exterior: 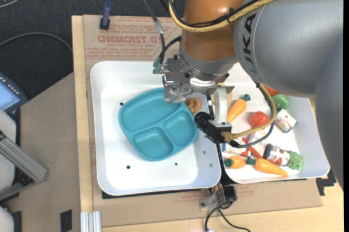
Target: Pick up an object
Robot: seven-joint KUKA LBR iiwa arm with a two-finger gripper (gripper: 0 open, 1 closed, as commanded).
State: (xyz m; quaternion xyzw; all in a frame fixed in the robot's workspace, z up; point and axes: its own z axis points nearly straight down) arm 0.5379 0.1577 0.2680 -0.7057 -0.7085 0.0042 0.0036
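A teal divided plate [155, 130] lies in the left bin [109, 116], tilted toward the bin's right side. My gripper [181, 95] hangs low over the plate's upper right rim, close to the divide between the two bins. A small brown item [192, 103] sits right beside the gripper, and I cannot tell if it is gripped. The right bin [313, 171] holds toy foods: an orange carrot [235, 109], a red tomato [259, 118], a green pepper [280, 101] and a second carrot [267, 167]. The arm's orange band and grey body hide the back of the right bin.
A small white box [284, 120], a red-and-white bottle [277, 154] and a green bumpy piece [295, 160] crowd the right bin. A black cable [210, 126] loops below the wrist. A blue clip [105, 15] sits on the cardboard behind the bins.
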